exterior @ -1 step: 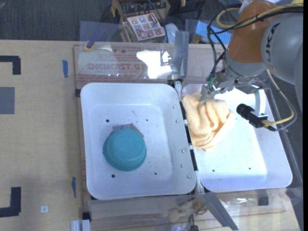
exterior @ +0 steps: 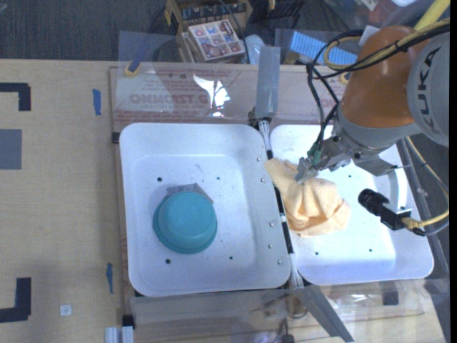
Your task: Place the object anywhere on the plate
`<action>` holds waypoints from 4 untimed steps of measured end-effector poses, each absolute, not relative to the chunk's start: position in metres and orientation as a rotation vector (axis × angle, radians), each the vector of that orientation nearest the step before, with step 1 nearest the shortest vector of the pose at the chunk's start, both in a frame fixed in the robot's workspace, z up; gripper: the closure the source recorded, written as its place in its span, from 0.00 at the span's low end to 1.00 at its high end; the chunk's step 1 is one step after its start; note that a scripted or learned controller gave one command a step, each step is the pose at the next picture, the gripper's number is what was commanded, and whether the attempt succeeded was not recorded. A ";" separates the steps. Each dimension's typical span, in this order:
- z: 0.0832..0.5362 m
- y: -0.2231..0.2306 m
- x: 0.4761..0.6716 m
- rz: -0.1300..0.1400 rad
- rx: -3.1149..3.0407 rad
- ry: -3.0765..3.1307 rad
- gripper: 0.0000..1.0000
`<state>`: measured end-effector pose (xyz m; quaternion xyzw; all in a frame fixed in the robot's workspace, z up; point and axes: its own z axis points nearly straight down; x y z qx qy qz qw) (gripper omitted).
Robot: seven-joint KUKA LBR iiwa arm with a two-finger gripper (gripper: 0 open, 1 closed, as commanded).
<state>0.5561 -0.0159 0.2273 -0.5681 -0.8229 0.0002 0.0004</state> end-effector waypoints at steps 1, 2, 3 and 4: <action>0.185 0.027 0.526 0.001 -1.874 -2.522 1.00; 0.185 0.087 0.510 0.002 -1.802 -2.571 1.00; 0.205 0.164 0.520 -0.001 -1.826 -2.558 1.00; 0.205 0.164 0.520 -0.001 -1.826 -2.558 0.00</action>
